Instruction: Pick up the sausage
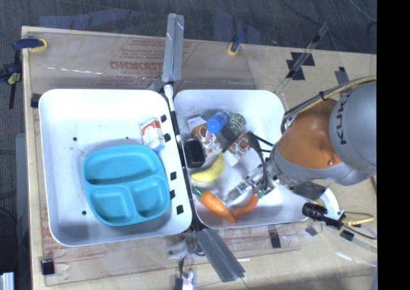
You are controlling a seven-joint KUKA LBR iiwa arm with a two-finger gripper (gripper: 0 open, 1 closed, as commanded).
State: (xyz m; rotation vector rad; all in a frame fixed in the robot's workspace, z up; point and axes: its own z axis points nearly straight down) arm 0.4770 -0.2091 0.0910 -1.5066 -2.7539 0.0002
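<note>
Sausage [249,203] lies at the near edge of the right bin [275,106], a short reddish-brown piece running up to the right, its lower end touching or overlapping the carrot [216,205], which slants the other way so the two make a shallow V. The gripper [255,183] hangs just above that sausage, a little behind it, reaching in from the right. Whether the fingers are spread or pressed together cannot be told; the wrist and cabling blur them, and nothing shows pinched between them. The coming move likely calls for a short drop toward the near wall, with the closing line set across the sausage's long axis and clear of the carrot. Farther back sit a banana [209,171], then cartons and cans. The left bin [57,109] holds a blue tray [126,183].
</note>
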